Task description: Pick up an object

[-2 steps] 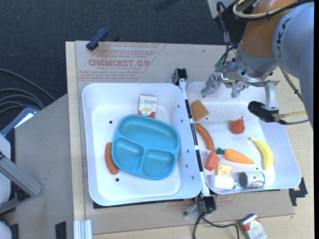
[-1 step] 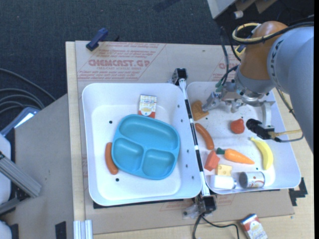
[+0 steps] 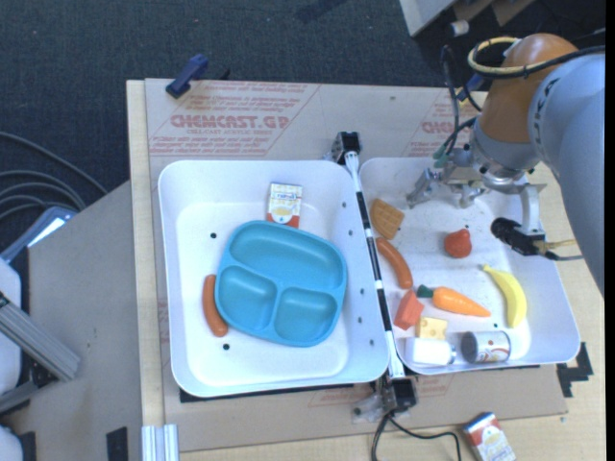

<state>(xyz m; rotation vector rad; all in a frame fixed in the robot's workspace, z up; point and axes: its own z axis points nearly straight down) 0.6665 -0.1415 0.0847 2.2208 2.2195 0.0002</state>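
Camera view from above looks down on two shallow white bins side by side, the left bin (image 3: 183, 257) and the right bin (image 3: 557, 325). Over the right bin's twelve o'clock edge hangs the grey arm's two-finger gripper (image 3: 448, 188), its thin metal fingers spread apart with nothing between them. Below it, toward six o'clock, a small red rounded fruit (image 3: 458, 244) lies apart from the fingers. At eight o'clock from the gripper sits a tan bread-like wedge (image 3: 386, 219), and beneath that a long reddish sausage (image 3: 395, 262). Further down are an orange plastic carrot (image 3: 458, 302), a yellow banana (image 3: 509, 294) at its three o'clock, and a small silver can (image 3: 485, 347) lying on its side. In the left bin rests a blue three-compartment plastic tray (image 3: 281, 282), with a second sausage (image 3: 213, 305) at its nine o'clock.
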